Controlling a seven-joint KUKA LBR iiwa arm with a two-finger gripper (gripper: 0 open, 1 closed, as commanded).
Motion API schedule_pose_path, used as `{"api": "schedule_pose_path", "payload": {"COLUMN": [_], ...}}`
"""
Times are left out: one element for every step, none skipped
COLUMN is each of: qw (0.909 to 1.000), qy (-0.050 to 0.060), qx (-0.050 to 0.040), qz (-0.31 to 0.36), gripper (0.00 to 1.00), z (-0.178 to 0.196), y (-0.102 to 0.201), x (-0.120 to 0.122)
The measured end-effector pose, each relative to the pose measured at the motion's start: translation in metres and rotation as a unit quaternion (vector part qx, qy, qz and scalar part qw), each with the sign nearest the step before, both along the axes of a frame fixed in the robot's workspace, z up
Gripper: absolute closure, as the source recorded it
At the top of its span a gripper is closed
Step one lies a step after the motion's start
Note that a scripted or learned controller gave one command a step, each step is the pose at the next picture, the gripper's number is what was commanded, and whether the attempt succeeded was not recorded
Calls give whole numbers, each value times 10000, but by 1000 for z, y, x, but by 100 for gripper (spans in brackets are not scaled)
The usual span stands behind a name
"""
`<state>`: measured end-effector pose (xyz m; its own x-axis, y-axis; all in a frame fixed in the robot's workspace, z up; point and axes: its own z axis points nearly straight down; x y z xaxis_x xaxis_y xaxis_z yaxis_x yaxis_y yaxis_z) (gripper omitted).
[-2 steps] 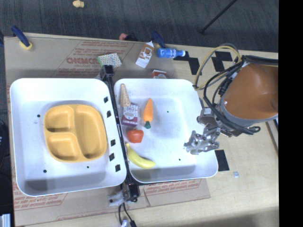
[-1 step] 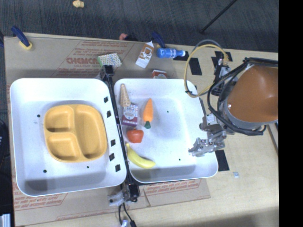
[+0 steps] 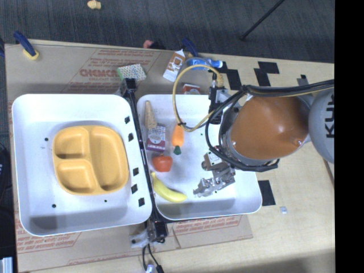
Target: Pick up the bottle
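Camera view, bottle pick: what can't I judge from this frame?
- Bottle: none is plainly identifiable; the arm covers the right bin's back right part.
- Claw: too small and blurred to tell whether it is open or holding anything.
- Packet beside the carrot: print too small to read.
- Arm base: cut off at the right edge.

My arm (image 3: 318, 118) comes in from the right, grey link at the edge, orange band (image 3: 264, 128) sitting just above my wrist with black cables looped around it. My wrist points down and to the left, my gripper (image 3: 214, 185) low at the lower end. Can't make out the tip clearly from this angle.
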<state>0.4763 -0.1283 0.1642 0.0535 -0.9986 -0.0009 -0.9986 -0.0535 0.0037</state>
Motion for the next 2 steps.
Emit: {"api": "schedule_pose_path", "payload": {"qw": [9891, 9845], "qy": [-15, 2], "qx": [0, 8], "qz": [1474, 1754], "gripper": [100, 100], "z": [95, 43], "y": [-48, -41], "x": [0, 0]}}
